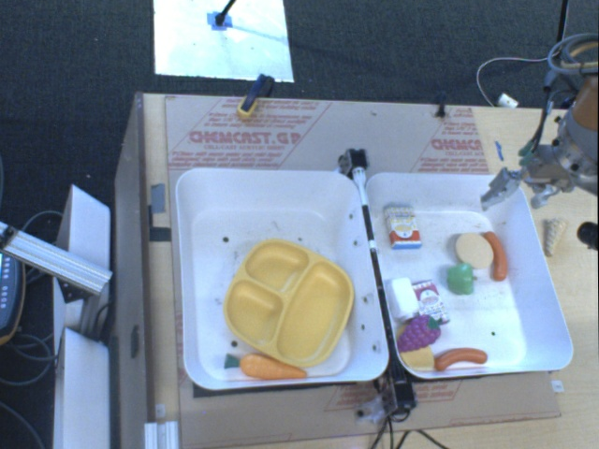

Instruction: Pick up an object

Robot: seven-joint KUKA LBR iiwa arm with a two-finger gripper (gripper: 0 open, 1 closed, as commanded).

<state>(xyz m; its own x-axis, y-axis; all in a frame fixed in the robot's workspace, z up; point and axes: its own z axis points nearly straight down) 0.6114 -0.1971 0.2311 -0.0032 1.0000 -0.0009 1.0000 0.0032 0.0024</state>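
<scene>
My gripper (519, 193) hangs over the far right rim of the right bin (524, 330), fingers spread open with nothing between them. Below and left of it in that bin lie a tan round bun (473, 249) with an orange sausage (497, 256) against it, and a green pepper (460, 278). Further left is a small orange-and-white box (402, 227). Near the front lie a white block (403, 296), a red-and-white carton (430, 301), purple grapes (418, 330), a yellow wedge (419, 358) and a second sausage (460, 356).
The left bin (201, 251) holds a yellow divided plate (290, 299) and a carrot (271, 368) at its front edge. A black divider rail (370, 251) runs between the bins. A pale ridged cone (554, 236) lies on the bench right of the right bin.
</scene>
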